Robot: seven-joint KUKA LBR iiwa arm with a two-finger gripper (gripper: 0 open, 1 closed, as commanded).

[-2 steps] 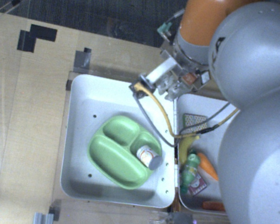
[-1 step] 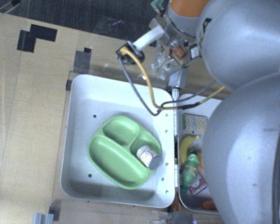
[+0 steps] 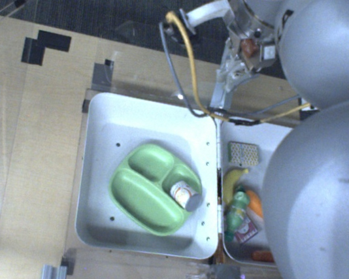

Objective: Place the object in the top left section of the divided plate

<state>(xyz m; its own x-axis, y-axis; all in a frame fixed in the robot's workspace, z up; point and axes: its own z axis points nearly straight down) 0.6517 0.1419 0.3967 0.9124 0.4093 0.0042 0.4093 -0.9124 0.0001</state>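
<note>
A green divided plate (image 3: 153, 188) lies in the left bin (image 3: 102, 156), and a small can (image 3: 183, 195) lies on its side in the plate's right-hand section. The gripper (image 3: 233, 72) hangs above the bins' far edge, well clear of the plate; whether its jaws are open or closed cannot be told. Judging by this, the can seems already dropped, and the next move calls for checking it sits in the wanted section.
</note>
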